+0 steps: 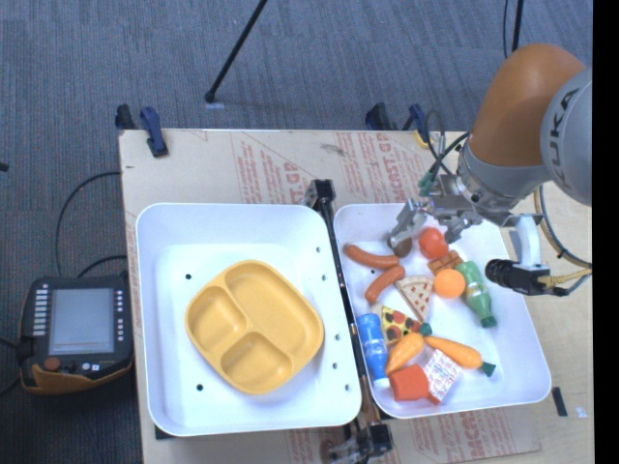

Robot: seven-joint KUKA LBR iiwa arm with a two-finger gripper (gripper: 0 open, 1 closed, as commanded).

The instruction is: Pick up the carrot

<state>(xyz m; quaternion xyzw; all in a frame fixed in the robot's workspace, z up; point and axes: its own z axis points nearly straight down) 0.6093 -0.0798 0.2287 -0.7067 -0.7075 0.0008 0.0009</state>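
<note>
An orange toy carrot (pixel 455 352) with a small green tip lies on its side in the lower part of the right white bin (pixel 527 332), its green end pointing toward the bin's right wall. Just to its left sits a second, shorter orange carrot-like piece (pixel 405 353), tilted, with its upper end close to a pizza slice toy (pixel 392 323). Below the carrot lie a red block (pixel 410 384) and a small white and red packet (pixel 442 374), touching each other near the bin's front wall. A blue and white bottle (pixel 372 346) lies along the bin's left wall. Higher up are a tan triangular wedge (pixel 418 295), two sausages (pixel 373 257), an orange ball (pixel 449 283) and a green bottle (pixel 476 295) just beside the ball. The jaws (pixel 426 222) hang over the far end of this bin, well apart from the carrot, spread apart with nothing between them; one finger (pixel 403 226) points down toward the upper sausage, and a red toy (pixel 432 244) lies just under them. The grey arm with its orange band (pixel 522 95) reaches in from the right. The left white bin (pixel 164 259) holds a yellow divided plate (pixel 253 326). Both bins rest on a cardboard-covered surface (pixel 251 162), and a handheld control pendant (pixel 77 332) lies on the carpet to the left.
</note>
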